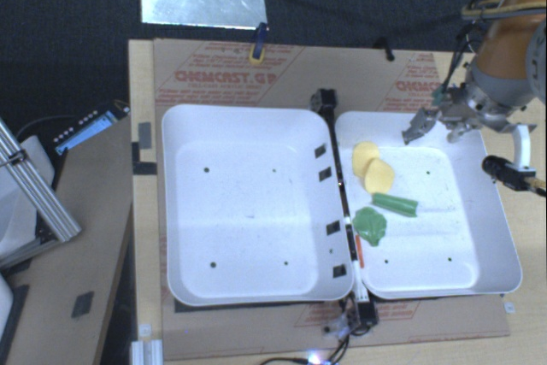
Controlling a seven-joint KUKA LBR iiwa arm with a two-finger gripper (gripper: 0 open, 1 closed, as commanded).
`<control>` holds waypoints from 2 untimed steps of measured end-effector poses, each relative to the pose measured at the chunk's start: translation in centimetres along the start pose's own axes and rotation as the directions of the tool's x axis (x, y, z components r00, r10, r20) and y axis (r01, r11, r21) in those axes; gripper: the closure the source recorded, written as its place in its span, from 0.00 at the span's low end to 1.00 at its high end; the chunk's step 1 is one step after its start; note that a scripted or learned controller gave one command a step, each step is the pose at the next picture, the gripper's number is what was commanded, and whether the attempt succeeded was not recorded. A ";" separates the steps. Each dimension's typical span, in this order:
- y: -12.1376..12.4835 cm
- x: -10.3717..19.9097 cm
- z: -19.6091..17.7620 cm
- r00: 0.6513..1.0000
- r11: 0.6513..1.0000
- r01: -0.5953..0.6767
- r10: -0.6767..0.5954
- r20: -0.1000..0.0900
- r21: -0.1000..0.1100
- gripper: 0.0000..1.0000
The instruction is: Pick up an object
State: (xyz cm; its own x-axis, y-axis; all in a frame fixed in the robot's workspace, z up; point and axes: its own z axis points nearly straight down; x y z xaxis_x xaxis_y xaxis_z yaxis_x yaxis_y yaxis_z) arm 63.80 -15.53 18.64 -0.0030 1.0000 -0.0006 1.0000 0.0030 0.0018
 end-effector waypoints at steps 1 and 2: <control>-0.4 5.7 8.0 1.000 1.000 0.006 -0.006 -0.004 0.006 0.00; -1.2 7.1 10.3 1.000 1.000 0.003 -0.003 -0.001 0.002 0.00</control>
State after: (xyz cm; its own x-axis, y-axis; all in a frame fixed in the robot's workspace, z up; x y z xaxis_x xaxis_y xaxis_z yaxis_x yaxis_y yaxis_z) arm 62.62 -8.39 8.36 -0.0064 1.0000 0.0005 1.0000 0.0064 -0.0006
